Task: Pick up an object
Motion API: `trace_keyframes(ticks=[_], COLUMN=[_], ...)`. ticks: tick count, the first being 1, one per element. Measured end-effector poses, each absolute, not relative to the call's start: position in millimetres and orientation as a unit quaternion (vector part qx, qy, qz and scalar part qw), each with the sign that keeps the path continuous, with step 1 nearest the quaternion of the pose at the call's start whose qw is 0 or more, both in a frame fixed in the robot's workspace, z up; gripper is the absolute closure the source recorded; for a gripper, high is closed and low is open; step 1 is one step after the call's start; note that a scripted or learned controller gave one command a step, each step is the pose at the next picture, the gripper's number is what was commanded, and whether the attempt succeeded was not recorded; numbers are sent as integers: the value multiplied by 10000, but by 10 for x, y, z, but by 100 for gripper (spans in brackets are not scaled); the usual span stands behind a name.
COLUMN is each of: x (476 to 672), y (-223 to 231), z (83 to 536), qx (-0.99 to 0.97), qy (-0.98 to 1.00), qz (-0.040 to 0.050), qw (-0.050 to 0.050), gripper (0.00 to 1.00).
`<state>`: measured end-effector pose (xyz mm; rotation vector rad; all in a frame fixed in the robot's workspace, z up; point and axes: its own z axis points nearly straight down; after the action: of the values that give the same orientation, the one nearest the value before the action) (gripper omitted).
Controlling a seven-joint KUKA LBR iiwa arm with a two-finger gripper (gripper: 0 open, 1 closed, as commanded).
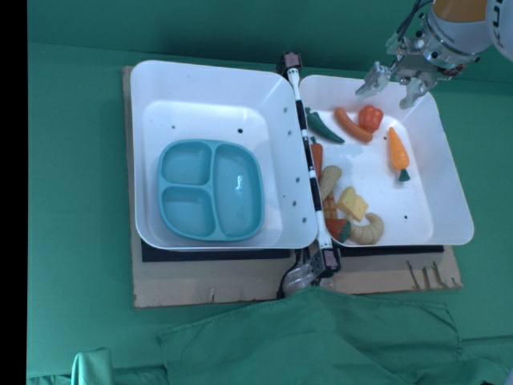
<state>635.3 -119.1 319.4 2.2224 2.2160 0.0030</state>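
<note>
Green cloth covers the whole bench, with a cardboard sheet (pixel 200 291) under two white bins. Left bin (pixel 212 83) has a teal divided plate (pixel 211 189) sitting in it. Right bin (pixel 437 199) is full of toy food: a green pepper (pixel 325 127), sausage (pixel 353 124), red pepper (pixel 369 117), carrot (pixel 398 153), cheese wedge (pixel 352 204), croissant (pixel 365 231), and what looks like a strawberry (pixel 339 229), kinda hard to tell. The gripper (pixel 393 85) hangs over the right bin's far edge, just above the red pepper, fingers spread wide with nothing between them.
</note>
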Motion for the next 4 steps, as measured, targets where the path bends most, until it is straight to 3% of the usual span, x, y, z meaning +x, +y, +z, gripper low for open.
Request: trace_keyframes(ticks=[1, 2, 4], x=[6130, 6139, 6195], y=[-1006, -1022, -991], z=[3764, 3862, 4414], qx=[7073, 7086, 7076], qy=[7069, 7056, 7066], qz=[36, 36, 23], qw=[46, 55, 32], gripper=[0, 100, 100])
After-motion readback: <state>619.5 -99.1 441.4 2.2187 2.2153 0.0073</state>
